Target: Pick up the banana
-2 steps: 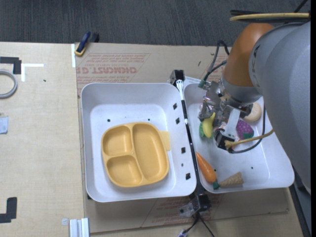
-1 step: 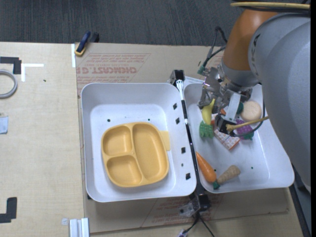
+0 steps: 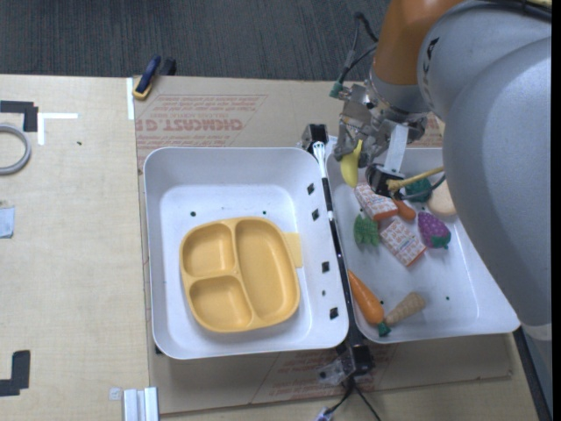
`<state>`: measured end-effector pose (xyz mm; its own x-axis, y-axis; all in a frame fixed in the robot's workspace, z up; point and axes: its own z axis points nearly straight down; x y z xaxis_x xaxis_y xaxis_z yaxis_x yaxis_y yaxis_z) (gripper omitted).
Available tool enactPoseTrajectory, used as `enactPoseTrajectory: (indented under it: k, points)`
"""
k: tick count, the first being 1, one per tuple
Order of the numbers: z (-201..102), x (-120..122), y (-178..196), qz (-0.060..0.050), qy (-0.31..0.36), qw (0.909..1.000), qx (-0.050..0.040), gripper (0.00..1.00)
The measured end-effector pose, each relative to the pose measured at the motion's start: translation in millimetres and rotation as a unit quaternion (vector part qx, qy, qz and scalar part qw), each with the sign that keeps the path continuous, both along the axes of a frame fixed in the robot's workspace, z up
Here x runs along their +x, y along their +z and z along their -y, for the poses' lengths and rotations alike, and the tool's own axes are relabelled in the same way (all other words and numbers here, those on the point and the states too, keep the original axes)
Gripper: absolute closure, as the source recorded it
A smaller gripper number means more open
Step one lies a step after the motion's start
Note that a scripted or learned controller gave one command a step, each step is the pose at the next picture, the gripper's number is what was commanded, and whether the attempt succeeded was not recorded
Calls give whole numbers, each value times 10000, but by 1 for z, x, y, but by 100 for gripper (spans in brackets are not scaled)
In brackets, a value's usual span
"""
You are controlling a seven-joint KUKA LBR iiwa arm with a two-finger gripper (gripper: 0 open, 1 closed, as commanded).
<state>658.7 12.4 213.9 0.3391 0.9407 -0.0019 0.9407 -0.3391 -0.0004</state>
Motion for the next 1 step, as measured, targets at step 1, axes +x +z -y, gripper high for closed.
enactPoseTrajectory:
  k: [1]
  points:
    - [-74, -4, -4, -7, 98, 10000, 1, 100]
